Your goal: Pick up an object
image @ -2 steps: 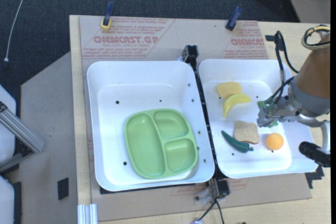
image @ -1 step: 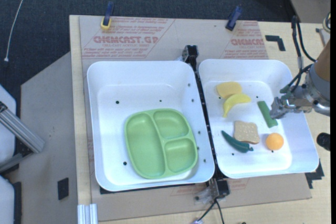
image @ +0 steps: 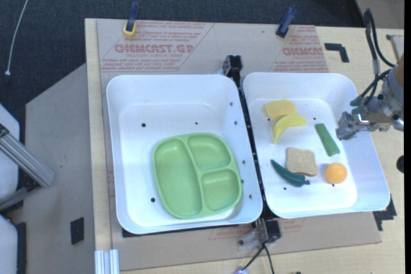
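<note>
grey metal of the gripper (image: pixel 350 125) sits at the right edge of the frame, just over the right rim of the right bin (image: pixel 366 196), at about mid height of the picture. from where i stand i cannot tell how the gripper is set, and nothing shows as gripped by it. nearest to it, a little to the left and lower, lies a green stick-shaped piece (image: pixel 327 139), slanted, apart from the gripper. below that is a small orange ball (image: pixel 336 173), near the bin's right wall. left of the ball sits a tan slice of toy bread (image: pixel 301 161), with a dark green pepper (image: pixel 289 175) touching its lower left edge. above them, toward the top of the bin, a yellow banana (image: pixel 287 126) curves under a pale yellow chunk (image: pixel 279 109), the two touching. further left, past the black clips joining the bins, the left bin (image: pixel 128 99) holds a light green divided plate (image: pixel 196 174) with three compartments, lying flat in the lower middle of the frame. both bins rest on a board with red lettering (image: pixel 154 48), clamped at the top by a yellow-and-blue clamp (image: pixel 131 19) and a blue clamp (image: pixel 286 22).
</note>
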Robot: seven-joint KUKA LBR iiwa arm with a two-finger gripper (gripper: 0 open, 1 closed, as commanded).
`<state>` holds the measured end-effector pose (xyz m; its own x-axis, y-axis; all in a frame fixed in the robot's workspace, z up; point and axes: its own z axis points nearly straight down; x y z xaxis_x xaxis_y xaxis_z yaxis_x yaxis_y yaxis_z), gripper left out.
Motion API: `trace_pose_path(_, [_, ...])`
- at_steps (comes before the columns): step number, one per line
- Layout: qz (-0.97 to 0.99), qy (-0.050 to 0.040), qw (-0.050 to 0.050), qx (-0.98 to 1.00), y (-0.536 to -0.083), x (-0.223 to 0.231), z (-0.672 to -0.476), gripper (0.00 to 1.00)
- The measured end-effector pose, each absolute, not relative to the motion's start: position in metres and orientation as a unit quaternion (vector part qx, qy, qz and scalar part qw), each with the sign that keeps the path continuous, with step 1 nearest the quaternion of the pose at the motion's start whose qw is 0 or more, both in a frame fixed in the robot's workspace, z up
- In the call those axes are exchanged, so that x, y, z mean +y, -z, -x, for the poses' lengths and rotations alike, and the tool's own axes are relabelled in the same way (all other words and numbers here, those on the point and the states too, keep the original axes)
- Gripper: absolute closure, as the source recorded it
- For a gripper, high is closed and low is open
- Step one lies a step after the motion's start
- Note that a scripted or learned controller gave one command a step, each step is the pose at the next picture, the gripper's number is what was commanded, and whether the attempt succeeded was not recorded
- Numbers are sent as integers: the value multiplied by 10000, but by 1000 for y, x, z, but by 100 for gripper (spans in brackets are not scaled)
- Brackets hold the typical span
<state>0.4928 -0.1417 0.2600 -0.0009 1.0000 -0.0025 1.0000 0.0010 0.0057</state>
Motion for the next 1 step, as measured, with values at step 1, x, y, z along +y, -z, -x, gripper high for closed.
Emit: trace_pose_path(1, [-7068, -1, -3, 7074, -259, -86, -498, 100])
